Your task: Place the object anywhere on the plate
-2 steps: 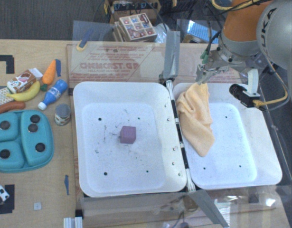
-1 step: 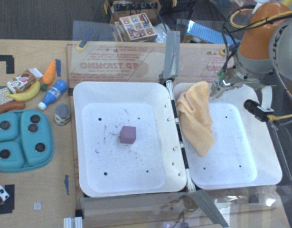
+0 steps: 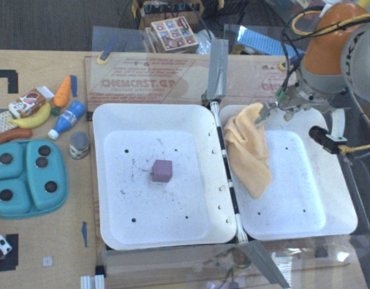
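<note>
A small purple cube [image 3: 162, 171] lies near the middle of the left bin [image 3: 112, 125]. A crumpled yellow cloth [image 3: 251, 155] lies along the left side of the right bin [image 3: 329, 215], partly over the rim between the bins. My gripper [image 3: 264, 112] hangs at the cloth's top right corner, at the back of the right bin. It is close to or touching the fabric; I cannot tell which. The grey arm with its orange band [image 3: 329, 35] comes in from the upper right.
Left of the bins are a teal toy tray [image 3: 25, 179], a small grey can [image 3: 79, 144], a blue bottle [image 3: 67, 119], a banana [image 3: 31, 118] and a carrot [image 3: 63, 92]. Cardboard [image 3: 148, 80] and a boxed game [image 3: 172, 34] lie behind the bins.
</note>
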Tool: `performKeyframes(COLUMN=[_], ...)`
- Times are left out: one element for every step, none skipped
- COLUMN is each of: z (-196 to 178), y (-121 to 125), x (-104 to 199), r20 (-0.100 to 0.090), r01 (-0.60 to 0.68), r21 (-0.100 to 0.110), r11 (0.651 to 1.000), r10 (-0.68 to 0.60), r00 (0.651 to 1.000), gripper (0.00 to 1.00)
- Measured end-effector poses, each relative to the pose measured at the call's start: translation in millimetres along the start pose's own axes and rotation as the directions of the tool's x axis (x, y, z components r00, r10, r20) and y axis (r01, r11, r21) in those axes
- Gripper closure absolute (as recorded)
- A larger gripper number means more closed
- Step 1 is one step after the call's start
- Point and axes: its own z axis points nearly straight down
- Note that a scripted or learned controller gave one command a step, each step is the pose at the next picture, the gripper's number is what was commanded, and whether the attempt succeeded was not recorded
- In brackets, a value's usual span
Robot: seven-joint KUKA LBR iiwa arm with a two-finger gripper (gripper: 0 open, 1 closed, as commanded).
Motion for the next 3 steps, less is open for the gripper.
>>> performKeyframes(z=[-11,-11,-22], y=[1,1,2], x=[-1,-1,-3], r20=[0.003,0.003,0.007], r01=[0.000,0.000,-0.001], r21=[-0.005,-0.004,-0.010], r11=[1.000,1.000,1.000], r10=[0.000,0.000,0.001], r00=[1.000,1.000,1.000], gripper=[1.00,0.00,1.00])
